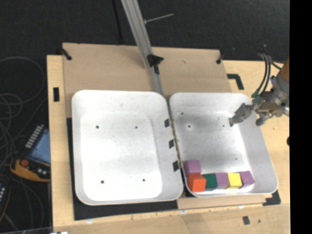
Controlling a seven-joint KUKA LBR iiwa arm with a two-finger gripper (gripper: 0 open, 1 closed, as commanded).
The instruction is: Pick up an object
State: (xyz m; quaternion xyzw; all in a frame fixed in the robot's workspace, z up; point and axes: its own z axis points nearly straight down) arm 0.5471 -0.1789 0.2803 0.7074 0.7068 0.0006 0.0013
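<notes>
The left bin (122, 147) sits at nine o'clock of the bench, and the right bin (222, 130) beside it at three o'clock is where everything I could take lies. My gripper (249, 116) hangs over that right bin's two o'clock rim, well apart from any block, and my two fingers (240, 115) are spread apart with nothing between them. The blocks are packed along the bin's six o'clock wall: a purple block (192, 166) at about seven o'clock, the orange block (197, 182) just below it, then a row running toward five o'clock of green block (210, 181), a second lilac block (222, 180), yellow block (235, 180) and a last purple block (246, 177). I reckon the crowding is my chief hazard: they look to be touching side by side, so a finger coming down may land on a neighbour's top instead of slipping into a gap, and I would close on air or shove the row. The wall is the next worry; a finger on the six o'clock side of any of them may strike the sloped rim and ride up. The upper purple one, with free floor on its twelve o'clock side, seems to me the safest, though a grip that catches a corner could twist it loose.
</notes>
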